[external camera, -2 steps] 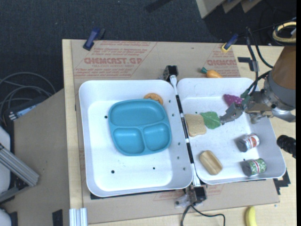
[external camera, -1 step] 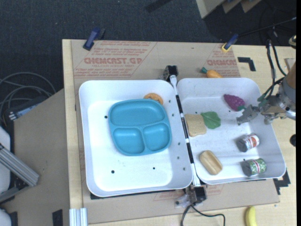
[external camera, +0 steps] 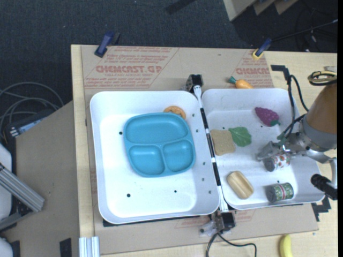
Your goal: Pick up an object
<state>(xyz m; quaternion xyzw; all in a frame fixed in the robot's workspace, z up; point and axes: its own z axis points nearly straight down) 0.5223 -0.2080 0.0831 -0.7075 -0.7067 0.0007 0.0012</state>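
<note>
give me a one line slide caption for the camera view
KUKA arm's pincer low in the right bin among toy foods; blue divided plate in the left bin.

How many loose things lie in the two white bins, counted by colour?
Blue: 1, divided plate
Orange: 1, round piece
Purple: 1, grapes
Green: 2, leaf, can
Tan: 2, bread slice, bread roll
Total: 7

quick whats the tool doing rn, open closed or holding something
tool: low over the right bin, near a small can; open or closed cannot be told, nothing visibly held.
</note>
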